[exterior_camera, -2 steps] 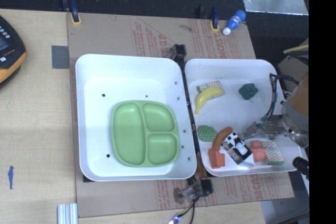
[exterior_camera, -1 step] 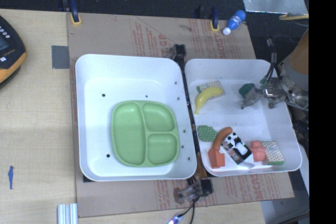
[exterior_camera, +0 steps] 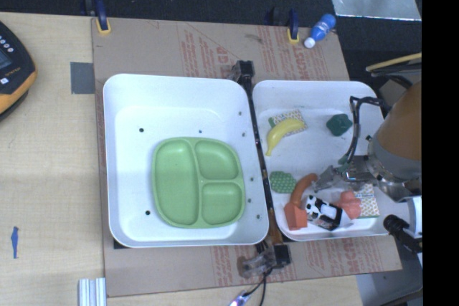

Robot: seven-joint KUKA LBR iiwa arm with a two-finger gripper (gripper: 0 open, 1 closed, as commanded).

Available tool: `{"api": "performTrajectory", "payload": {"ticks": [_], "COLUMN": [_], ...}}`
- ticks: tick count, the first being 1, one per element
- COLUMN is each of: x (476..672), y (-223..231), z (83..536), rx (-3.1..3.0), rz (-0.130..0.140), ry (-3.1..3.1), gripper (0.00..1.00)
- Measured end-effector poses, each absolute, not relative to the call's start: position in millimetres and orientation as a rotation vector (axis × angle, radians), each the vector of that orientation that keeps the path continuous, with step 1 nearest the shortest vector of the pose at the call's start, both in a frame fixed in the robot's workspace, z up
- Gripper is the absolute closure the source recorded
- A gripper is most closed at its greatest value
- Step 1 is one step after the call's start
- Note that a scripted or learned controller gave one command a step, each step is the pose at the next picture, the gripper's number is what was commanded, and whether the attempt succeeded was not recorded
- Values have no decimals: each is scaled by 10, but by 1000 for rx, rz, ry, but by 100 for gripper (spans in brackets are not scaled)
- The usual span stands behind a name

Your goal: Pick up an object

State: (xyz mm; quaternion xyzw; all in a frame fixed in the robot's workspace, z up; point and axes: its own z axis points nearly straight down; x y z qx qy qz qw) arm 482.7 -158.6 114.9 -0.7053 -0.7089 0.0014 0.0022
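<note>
The right bin holds several small objects. A yellow banana lies at its upper left, and a dark green lump sits at the upper right. Along the front are a green scrubby pad, an orange-red curved piece, a red block, a black-and-white toy and a salmon block. My gripper reaches in from the right, low over the front of this bin, just above the black-and-white toy and beside the orange-red piece. Nothing is visibly held.
The left bin holds a green divided plate. A patterned card lies by the banana and another by the salmon block. A black cable loops over the right bin's far side. A blue-capped bottle lies behind the bins.
</note>
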Motion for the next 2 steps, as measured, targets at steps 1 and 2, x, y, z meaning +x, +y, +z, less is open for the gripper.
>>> {"api": "performTrajectory", "payload": {"ticks": [1,2], "x": [5078,4832], "y": [-987,-938], "z": [1046,915], "rx": [-2220,-2215], "rz": [4,4], "ry": [-2228,-2225], "gripper": [0,0]}}
